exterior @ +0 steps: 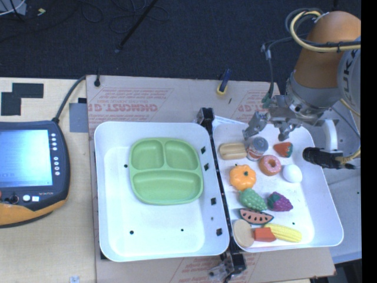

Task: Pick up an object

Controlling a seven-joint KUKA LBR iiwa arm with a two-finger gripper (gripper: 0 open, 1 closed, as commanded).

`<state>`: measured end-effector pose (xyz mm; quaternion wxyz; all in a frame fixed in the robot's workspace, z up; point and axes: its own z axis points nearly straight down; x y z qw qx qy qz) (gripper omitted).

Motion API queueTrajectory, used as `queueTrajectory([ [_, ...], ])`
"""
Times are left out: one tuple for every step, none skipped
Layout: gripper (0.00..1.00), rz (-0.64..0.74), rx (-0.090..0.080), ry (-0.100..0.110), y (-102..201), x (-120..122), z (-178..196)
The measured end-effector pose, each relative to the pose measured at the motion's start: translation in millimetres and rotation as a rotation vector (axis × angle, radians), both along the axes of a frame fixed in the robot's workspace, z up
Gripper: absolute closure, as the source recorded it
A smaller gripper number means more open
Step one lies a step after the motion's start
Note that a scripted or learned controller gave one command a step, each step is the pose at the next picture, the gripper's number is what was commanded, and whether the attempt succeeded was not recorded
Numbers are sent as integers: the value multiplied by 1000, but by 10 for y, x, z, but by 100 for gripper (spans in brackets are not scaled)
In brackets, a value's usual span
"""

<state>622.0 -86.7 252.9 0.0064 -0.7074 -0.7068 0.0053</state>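
Two shallow white bins are seen side by side on the bench. The left bin (112, 217) carries a green divided plate (165, 171) near its far half, lying flat. The right bin (321, 208) carries the toy foods: a tan bread roll (232, 151) near the far left corner, a small round can (257, 147) just beside it, a pink doughnut (270, 165), a red strawberry (283, 149), a white egg (292, 173), an orange pumpkin (242, 177), a green leafy piece (253, 200), purple grapes (280, 202), a watermelon slice (256, 217), and, along the near edge, a tan disc (242, 233), a carrot piece (264, 234) and a corn cob (285, 234). The gripper (270, 130) is held over the far edge of the right bin, between the can and the strawberry, its fingers spread apart with nothing seen between them. The left finger is placed just above the can; whether it is touching cannot be told. No object is lifted: every piece appears to be resting on the bin floor. The task is judged to be at the approach stage, with the grasp and lift both left to be done. The can, or else the strawberry, is judged the likeliest target, since both lie nearest the spread fingers.
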Motion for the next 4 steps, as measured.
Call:
queueTrajectory([
  [0,2,-1,-13,0,19,80],
  [0,1,-1,-11,-14,115,-437],
  [0,1,0,-10,42,116,-886],
  [0,2,-1,-10,4,105,-1332],
])
